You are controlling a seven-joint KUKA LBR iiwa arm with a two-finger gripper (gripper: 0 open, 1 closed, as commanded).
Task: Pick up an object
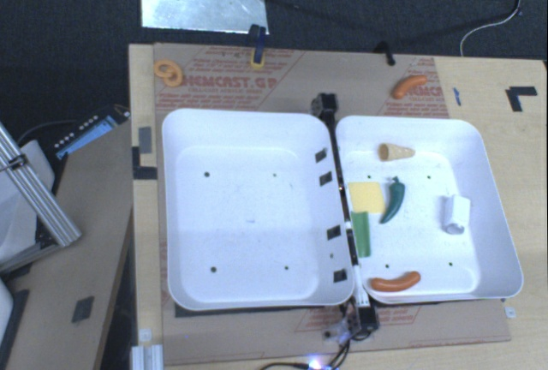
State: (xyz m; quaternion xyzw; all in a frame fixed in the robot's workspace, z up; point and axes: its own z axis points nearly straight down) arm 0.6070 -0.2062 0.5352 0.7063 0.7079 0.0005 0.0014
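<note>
Candidates all sit in the right bin (488, 188), grouped round the yellow block (366, 197) near its inner wall. My pick would be that block: looks like a light foam or plastic toy, stiff enough, w/ flat sides, so prob. the safest grab. I'd close across its two straight edges, from above.

The green pepper (393, 199) lies just right of the block, nearly touching it. It's curved and glossy, so likely slippery; take it at the fat upper part, not the tail. The green strip (361, 233) lies just below the block, hard against the bin wall. It's thin and flat, so awkward, and I'd skip it.

The cone (396, 152) is above the block and a bit right. It's tapered, so it could squirt out; grip nr the wide end. The white cup (455, 214) is well right of the block, on its side, prob. thin and crushable, and may roll. The sausage (394, 281) is well below the block, round and smooth; grip mid-length.

All look light, none fragile, I'd judge.

My gripper's jaws: can't tell how far apart, nor whether they hold or touch anything.
</note>
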